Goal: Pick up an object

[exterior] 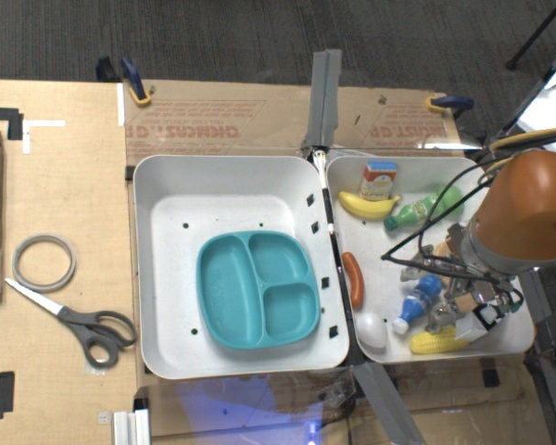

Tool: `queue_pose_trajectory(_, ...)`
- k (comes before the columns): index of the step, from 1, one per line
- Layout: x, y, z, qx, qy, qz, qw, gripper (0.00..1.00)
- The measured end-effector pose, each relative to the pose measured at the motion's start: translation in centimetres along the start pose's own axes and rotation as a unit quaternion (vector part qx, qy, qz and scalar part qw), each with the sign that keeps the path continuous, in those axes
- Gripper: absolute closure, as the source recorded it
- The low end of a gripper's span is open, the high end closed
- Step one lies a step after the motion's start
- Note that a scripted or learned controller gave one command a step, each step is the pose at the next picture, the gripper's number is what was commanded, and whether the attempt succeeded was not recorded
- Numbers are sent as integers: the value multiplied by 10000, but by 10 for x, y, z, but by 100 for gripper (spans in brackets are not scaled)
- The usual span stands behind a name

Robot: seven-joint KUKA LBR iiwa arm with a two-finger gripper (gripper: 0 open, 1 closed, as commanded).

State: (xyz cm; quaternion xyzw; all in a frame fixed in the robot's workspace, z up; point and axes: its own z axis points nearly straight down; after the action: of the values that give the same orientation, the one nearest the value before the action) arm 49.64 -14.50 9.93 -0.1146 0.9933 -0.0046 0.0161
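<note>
A: Where's the pincer (452, 306)?
B: Low in the right bin (371, 248), near its front edge. Cables and wrist cover the tips, so I cannot tell if it's spread or clamped, or gripping anything.
A: Nearest candidates?
B: Yellow corn-like piece (433, 342) just in front of it, blue bottle (417, 301) just to its left, both close enough to be the target. White spoon (371, 330) further left, red sausage (354, 279) past that.
A: Far side?
B: Green bottle (415, 212), banana (366, 205), small carton (379, 181) along the back wall, well apart from it.
A: Step?
B: Looks like descent or grasp attempt. Next needs a confirmed close on one item, then a straight lift.
</note>
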Motion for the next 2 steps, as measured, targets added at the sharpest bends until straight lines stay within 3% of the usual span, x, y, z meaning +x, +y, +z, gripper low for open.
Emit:
queue_pose_trajectory(1,3,-8,0,-8,13,514,9987,0)
queue_pose_trajectory(2,-29,-85,9,-47,139,947,9954,0)
